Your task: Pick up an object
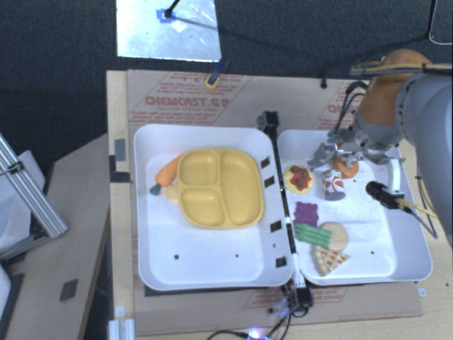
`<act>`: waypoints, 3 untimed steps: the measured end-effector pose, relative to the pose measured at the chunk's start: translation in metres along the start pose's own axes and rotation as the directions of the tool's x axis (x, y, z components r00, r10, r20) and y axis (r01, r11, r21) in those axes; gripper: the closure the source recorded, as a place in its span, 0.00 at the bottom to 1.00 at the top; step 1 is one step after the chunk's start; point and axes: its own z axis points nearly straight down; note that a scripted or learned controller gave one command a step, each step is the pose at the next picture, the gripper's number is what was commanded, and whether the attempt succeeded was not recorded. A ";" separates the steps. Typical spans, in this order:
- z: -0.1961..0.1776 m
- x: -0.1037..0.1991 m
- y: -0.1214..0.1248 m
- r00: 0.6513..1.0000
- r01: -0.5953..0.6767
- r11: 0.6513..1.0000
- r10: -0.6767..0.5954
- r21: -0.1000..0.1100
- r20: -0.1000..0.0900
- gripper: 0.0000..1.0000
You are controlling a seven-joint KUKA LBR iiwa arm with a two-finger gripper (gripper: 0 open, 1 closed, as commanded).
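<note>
Orange toy [347, 168] is sitting far back in the right bin [396, 250], under the end effector [337, 157], grip state impossible to tell; the touching white can [333, 185] is risking a deflected, failed grasp

The left bin [205, 268] is smooth white plastic, the yellow plate [216, 188] glossy plastic, the bench [191, 98] matt pale board.

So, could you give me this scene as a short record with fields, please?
left bin: yellow divided plate, toy carrot beside its left rim
right bin: red-white can, purple piece, green piece, round biscuit, wedge
arm: over the right bin's far side
object held: cannot tell
</note>
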 end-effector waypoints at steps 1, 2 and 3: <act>-0.014 -0.004 0.001 1.000 0.001 1.000 -0.001 -0.006 0.008 1.00; -0.077 -0.005 0.011 1.000 0.000 1.000 0.000 -0.010 0.002 1.00; -0.142 -0.003 0.017 1.000 0.000 1.000 0.000 -0.009 0.002 1.00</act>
